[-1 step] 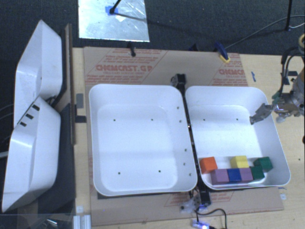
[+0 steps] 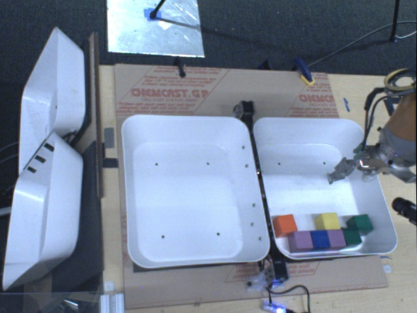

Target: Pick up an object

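Grey pincer (image 2: 340,171) blurred over right bin (image 2: 306,132); finger state unclear.

Wooden bench (image 2: 365,96), printed cardboard sheet (image 2: 215,90) on it, two white bins (image 2: 189,126) side by side

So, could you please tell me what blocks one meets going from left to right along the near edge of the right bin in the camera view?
Orange block → purple block → blue block → yellow block → green block.
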Controlling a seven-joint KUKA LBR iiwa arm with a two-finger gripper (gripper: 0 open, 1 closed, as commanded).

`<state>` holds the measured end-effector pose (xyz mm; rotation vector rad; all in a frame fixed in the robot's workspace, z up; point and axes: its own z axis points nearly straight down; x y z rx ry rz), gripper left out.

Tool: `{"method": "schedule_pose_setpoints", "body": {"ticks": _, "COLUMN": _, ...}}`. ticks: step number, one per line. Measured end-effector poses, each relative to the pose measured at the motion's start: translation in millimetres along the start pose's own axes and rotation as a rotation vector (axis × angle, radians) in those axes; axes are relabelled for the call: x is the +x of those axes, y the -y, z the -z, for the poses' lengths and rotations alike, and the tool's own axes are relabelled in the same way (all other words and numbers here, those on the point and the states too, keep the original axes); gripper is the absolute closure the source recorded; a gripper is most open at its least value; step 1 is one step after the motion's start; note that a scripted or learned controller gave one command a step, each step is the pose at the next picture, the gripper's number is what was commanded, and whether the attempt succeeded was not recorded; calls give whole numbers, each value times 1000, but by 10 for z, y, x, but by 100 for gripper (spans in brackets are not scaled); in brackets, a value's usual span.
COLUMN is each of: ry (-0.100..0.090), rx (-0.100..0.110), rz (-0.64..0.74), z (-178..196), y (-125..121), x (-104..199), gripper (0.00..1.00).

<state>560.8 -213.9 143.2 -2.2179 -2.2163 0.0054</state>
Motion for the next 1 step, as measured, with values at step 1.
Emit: {"method": "schedule_pose_setpoints", "body": {"ticks": 1, "ry": 2, "rx": -8, "rz": 3, "z": -46, "y": -549, "x": 16, "gripper": 0}}
